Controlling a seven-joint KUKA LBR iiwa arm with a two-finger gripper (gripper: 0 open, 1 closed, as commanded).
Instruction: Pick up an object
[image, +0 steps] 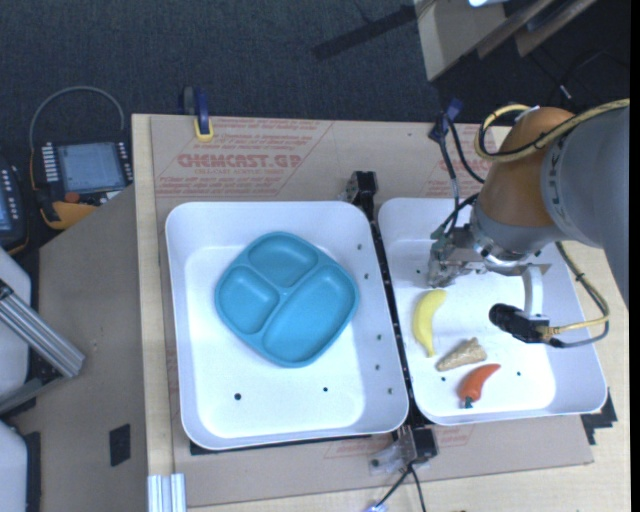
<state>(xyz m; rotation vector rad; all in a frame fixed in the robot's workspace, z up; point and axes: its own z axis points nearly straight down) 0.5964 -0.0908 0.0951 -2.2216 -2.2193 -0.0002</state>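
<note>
The tool (443, 270) hung low in the right bin (570, 395), just above the upper tip of the yellow banana (429, 318); nothing was seen between its fingers, and their spacing could not be determined. The step in hand appeared to be the approach. The next move likely called for descent onto the banana and closure.

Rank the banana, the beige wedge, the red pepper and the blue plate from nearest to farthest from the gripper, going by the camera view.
From the gripper, in the right bin:
1. Banana, just below it.
2. Beige wedge, lower in the same bin.
3. Red pepper, near that bin's front edge.
4. Blue plate, across in the left bin.
</note>
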